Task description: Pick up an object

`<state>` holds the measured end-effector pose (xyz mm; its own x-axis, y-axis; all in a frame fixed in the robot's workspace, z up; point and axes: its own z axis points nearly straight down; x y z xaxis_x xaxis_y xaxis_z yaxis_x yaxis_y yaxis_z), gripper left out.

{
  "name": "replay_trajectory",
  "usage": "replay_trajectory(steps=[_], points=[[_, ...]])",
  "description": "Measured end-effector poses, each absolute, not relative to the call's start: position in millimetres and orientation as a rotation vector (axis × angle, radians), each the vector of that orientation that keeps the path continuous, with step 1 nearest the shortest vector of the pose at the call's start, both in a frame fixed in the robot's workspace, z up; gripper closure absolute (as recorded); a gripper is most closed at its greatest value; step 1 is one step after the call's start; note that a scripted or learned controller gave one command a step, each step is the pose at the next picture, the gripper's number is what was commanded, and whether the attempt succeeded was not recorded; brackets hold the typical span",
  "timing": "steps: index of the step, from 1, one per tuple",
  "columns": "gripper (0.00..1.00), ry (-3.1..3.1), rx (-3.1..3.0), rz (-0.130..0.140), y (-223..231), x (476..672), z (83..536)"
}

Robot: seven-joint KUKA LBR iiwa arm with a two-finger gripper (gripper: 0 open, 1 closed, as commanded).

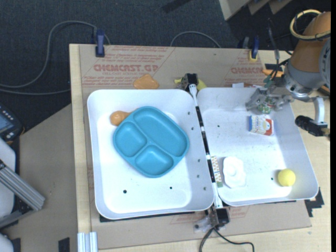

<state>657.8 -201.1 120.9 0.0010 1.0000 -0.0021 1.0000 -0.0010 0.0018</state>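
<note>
In the right bin (294, 151) lie a small white, blue and red carton (261, 125), a white rounded object (233, 171) near the front left corner and a yellow ball (286, 177) at the front right. My gripper (265, 102) hangs low over the bin's far part, just behind the carton and slightly apart from it. The grey arm with its orange band (310, 35) reaches in from the right. In the left bin (105, 182) a blue divided plate (150, 139) lies with a small orange object (118, 117) at its far left edge.
An orange object (145, 81) lies on the board behind the left bin. A black and yellow item (189, 80) sits at the far end of the seam between the bins. Blue clamps (99, 41) hold the board's back edge, and cables run behind it.
</note>
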Motion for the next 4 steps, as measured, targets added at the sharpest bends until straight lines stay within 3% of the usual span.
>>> replay_trajectory(steps=[1, 2, 3, 4], points=[[0.00, 2.228, 2.228, -0.002, -206.5, 665.6, 82.9], [1.00, 2.221, 2.218, 0.003, -207.1, 667.7, 96.2], [1.00, 2.230, 2.217, 0.002, -143.7, 667.3, 99.3], [1.00, 2.228, 2.209, 0.013, -60.4, 644.7, 191.6]])
